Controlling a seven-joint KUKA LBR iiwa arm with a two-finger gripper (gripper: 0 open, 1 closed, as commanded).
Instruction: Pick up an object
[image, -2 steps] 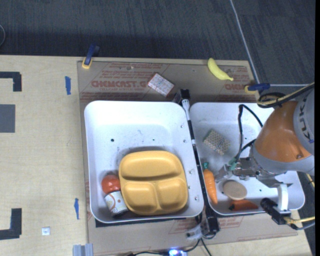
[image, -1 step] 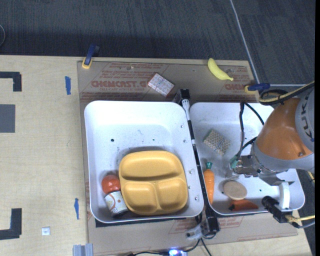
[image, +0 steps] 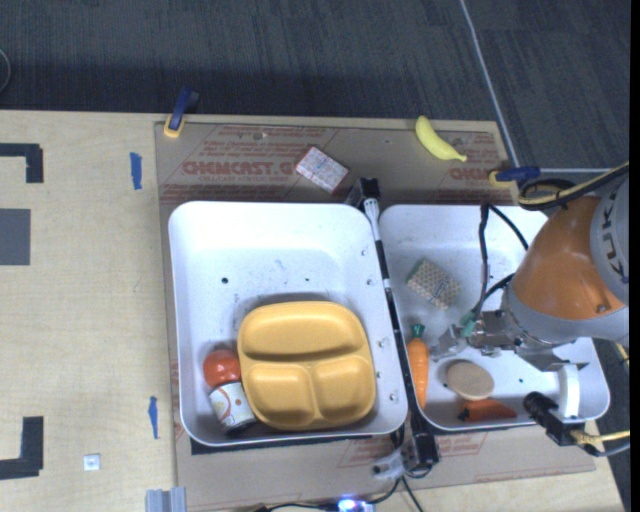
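Left bin (image: 200, 300) held a red-and-white can (image: 226, 392) at its front-left corner, touching a yellow sectioned tray (image: 305, 362). A carrot (image: 417, 367) lay along the right bin's (image: 440, 222) left wall. A tan disc (image: 469, 379) sat just right of it, an orange piece (image: 489, 410) in front, a mesh sponge (image: 432, 283) behind. The gripper (image: 470, 330) hung just above the disc; fingers' state: cannot tell. A banana (image: 438, 140) lay on the bench (image: 70, 300) behind the bins.
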